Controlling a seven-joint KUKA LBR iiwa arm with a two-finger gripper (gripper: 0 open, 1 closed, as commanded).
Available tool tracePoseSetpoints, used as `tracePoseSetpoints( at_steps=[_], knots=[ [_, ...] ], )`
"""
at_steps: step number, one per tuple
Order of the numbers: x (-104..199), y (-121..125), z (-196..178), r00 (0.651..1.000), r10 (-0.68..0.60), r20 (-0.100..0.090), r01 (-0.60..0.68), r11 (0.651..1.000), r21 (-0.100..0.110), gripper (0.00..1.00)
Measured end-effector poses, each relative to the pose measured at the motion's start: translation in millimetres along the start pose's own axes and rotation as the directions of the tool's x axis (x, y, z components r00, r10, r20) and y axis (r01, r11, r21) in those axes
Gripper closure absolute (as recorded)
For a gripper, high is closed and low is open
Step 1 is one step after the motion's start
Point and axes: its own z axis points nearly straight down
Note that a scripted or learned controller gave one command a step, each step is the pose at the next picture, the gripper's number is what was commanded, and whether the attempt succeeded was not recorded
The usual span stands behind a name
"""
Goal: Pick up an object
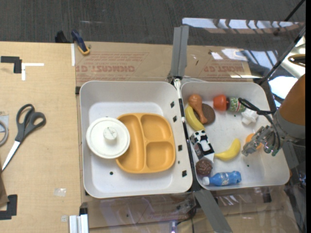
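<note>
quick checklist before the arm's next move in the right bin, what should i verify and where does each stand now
1. Gripper over the right white bin: ok, it sits low at the bin's right side.
2. Object between the fingers: cannot tell, a small orange piece lies right beside them.
3. Nearest clear target: ok, the yellow plastic banana lies alone just left of the gripper.
4. Blue plastic bottle: ok, lying flat by the front wall, touching nothing but a brown ball nearby.
5. Crowding at the divider: not ok, a second banana, a brown drumstick-shaped toy and a black-and-white block sit packed together.
</note>
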Motion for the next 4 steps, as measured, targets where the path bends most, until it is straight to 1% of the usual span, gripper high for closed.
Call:
tracePoseSetpoints(
  at_steps=[1,2,3,4],
  knots=[
    [27,76,-125,1.000,-0.021,0.003,0.021,1.000,-0.001,1.00],
    [-6,134,15,0.994,0.111,0.003,-0.111,0.994,-0.001,1.00],
    [15,190,-85,0.987,0.163,0.002,-0.163,0.987,0.000,1.00],
    [33,246,-127,0.973,0.231,0.002,-0.231,0.973,0.000,1.00]
  ],
)
